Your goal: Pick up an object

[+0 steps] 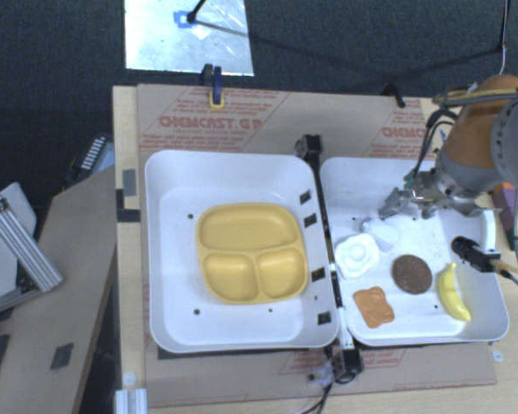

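Two white bins [242, 166] on cardboard-covered bench [242, 115], dark carpet floor [52, 50]

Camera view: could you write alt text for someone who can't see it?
A grey robot arm's gripper hangs over the right bin, which holds a fried egg, brown cookie, toast and banana. The left bin holds a yellow divided plate.

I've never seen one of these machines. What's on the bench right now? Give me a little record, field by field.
left bin: holds a yellow divided tray
right bin: holds a fried egg toy, brown round cookie, toast piece, banana
arm: reaches in from the right, over the right bin
gripper: near the right bin's back, above the egg, nothing seen between its fingers
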Action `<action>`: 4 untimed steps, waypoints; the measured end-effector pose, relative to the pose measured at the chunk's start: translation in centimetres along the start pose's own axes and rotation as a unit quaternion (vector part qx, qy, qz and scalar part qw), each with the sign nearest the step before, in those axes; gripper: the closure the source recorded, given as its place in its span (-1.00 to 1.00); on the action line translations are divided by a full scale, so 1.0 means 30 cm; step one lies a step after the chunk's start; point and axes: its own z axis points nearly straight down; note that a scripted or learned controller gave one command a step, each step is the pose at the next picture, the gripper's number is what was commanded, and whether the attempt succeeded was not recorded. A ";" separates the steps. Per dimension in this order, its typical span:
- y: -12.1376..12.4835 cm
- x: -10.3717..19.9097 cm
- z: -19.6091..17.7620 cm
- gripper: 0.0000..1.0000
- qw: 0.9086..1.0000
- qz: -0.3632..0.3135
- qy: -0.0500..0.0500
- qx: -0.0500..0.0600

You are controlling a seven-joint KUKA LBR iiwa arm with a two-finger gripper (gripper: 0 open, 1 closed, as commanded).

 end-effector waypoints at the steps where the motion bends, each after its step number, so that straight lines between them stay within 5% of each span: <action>1: 0.003 0.001 0.041 -1.00 1.000 -0.001 0.000 0.000; 2: 0.007 0.000 0.002 1.00 1.000 -0.001 0.000 -0.001; 4: -0.011 -0.009 -0.372 1.00 1.000 -0.001 -0.001 -0.003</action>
